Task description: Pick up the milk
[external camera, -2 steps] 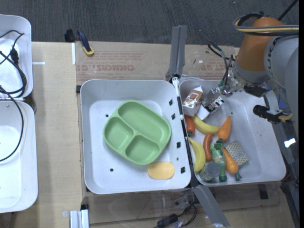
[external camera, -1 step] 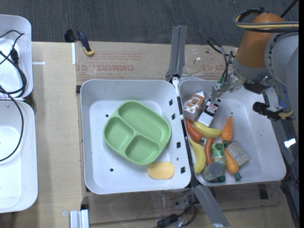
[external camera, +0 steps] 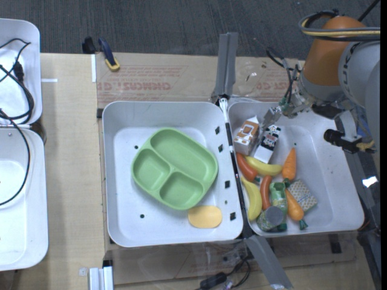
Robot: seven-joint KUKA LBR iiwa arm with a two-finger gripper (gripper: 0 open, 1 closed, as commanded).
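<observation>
The gripper (external camera: 277, 115) hovers near the right bin's (external camera: 338, 222) back edge, just above the milk (external camera: 267, 144); its grip state I cannot tell.

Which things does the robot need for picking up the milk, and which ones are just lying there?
For the job:
- black-and-white cow-patterned milk carton
- robot gripper

Just lying about:
- orange-and-white carton
- yellow bananas
- orange carrots
- green bottle
- green divided plate
- yellow oval piece

Mirrored red lettering on the cardboard sheet (external camera: 158, 77) stays unreadable.
</observation>
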